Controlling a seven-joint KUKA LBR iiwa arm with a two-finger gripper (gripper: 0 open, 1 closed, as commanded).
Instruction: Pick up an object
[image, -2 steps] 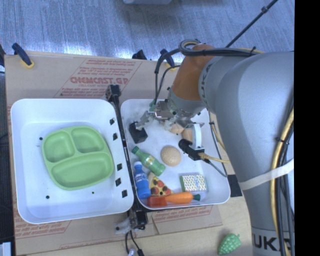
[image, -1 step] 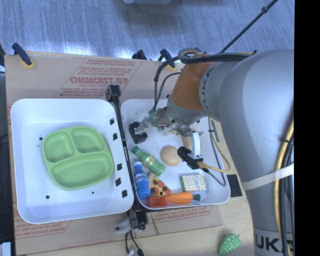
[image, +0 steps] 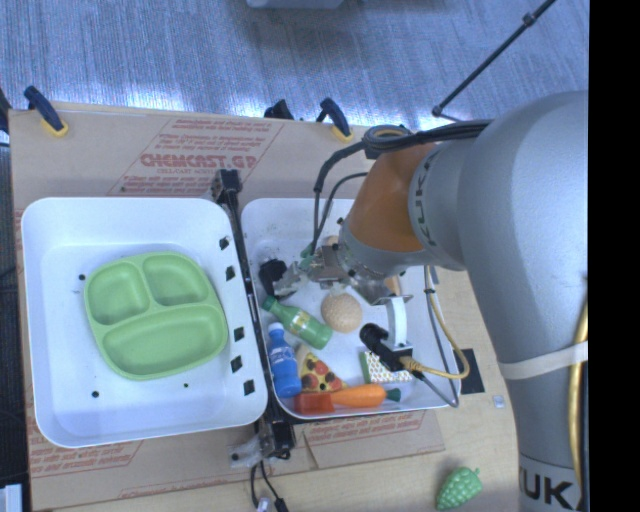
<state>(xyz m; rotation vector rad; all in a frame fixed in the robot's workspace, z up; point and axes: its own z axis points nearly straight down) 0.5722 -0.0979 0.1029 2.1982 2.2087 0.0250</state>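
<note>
In the right-hand bin (image: 262, 215), under the arm's wrist, lies a jumble of toy food and small bottles. No 1 target is fixed by the task; several candidates sit close together.

- Beige egg-like ball (image: 341, 311): near the bin's middle, just below the gripper. Looks smooth, rigid and light; round, so likely to roll or squirt out of a pinch. Best taken across its widest part.
- Green bottle (image: 297, 321): lying on its side, slanted, just left of the ball. Probably hollow plastic, light, slick. Grasp across the body, square to its long axis.
- Blue bottle (image: 283, 360): lying along the bin's left wall, white cap toward the top. The wall crowds a finger on that side.
- Pizza slice toy (image: 318, 373): flat, low, touching or nearly touching the blue bottle; little edge to catch.
- Carrot (image: 343, 398): along the near wall, long and tapered; rigid by the look of it. Take mid-length.

The left bin (image: 40, 330) carries a green divided plate (image: 155, 315), well apart from the work.

Gripper (image: 322, 265): low over the upper middle of the right bin, just above the ball, mostly masked by the wrist and cabling. Whether it is spread or pressed together cannot be told, and nothing can be made out in its hold.
</note>
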